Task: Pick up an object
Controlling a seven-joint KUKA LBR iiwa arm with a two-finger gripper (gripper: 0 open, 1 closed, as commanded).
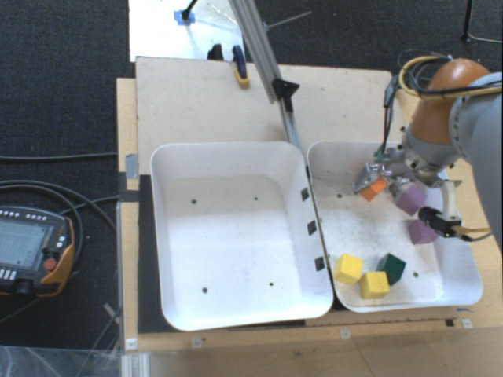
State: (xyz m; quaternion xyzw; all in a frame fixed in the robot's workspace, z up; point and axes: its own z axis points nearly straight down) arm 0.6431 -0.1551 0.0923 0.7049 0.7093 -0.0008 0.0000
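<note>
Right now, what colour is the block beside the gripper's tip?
Orange. The block sits at the gripper in the right bin, clearest in the camera view.

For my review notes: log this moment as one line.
gripper low in right white bin | at small orange block | grasp unconfirmed

Grey arm, rounded orange band above wrist, yellow and black cables looped alongside, metallic end effector

Light was bright and even from above; the 2 white bins nearly washed out, with soft shadows under their rims. Glare hit the pale sheet at top. Focus was slightly soft throughout
</note>
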